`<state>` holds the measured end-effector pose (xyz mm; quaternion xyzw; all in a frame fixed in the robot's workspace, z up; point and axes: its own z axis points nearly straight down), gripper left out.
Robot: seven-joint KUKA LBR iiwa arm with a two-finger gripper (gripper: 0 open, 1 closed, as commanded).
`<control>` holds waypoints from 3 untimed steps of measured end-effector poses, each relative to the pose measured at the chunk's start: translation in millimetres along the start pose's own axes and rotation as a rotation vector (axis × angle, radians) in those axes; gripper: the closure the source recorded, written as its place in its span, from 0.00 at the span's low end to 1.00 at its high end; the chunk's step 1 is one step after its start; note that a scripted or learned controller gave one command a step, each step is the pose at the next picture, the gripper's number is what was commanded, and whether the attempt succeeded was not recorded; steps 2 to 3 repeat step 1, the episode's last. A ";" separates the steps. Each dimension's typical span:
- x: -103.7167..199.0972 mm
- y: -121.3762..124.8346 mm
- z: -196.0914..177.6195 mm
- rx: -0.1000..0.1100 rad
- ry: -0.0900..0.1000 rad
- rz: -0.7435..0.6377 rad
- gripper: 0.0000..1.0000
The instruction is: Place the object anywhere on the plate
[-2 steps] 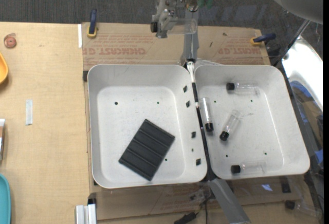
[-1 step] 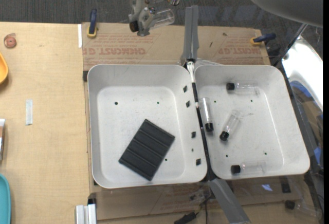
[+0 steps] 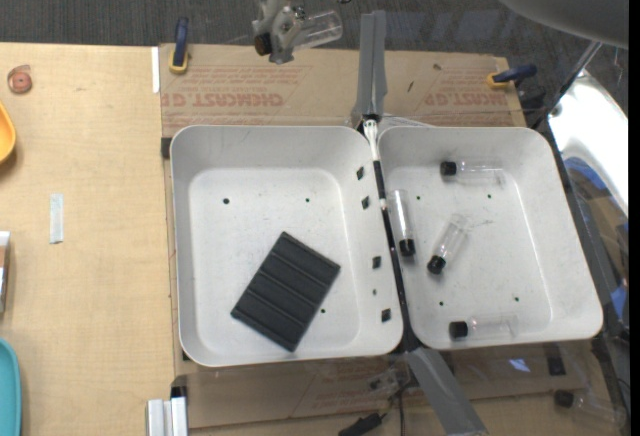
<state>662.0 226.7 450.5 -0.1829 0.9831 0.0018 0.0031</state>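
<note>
A black ridged plate [image 3: 287,290] lies flat and askew in the left bin [image 3: 200,224], toward its front. High above the back edge of that bin, over the cardboard, hangs my gripper [image 3: 283,39]. It is shut on a clear vial [image 3: 318,28] with a black cap, held roughly level between the fingers. The vial is well behind the plate and far above it.
In the right bin [image 3: 560,254] lie several more clear vials with black caps: vial [image 3: 470,169] at the back, vial [image 3: 402,222] by the divider, vial [image 3: 447,246] in the middle, vial [image 3: 480,328] at the front. Clamps [image 3: 180,49] hold the cardboard.
</note>
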 end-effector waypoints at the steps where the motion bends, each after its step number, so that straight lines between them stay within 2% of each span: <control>1: -1.1 -2.3 -9.2 -0.001 -0.004 0.006 1.00; 3: -1.1 -2.3 -9.2 -0.001 -0.004 0.006 1.00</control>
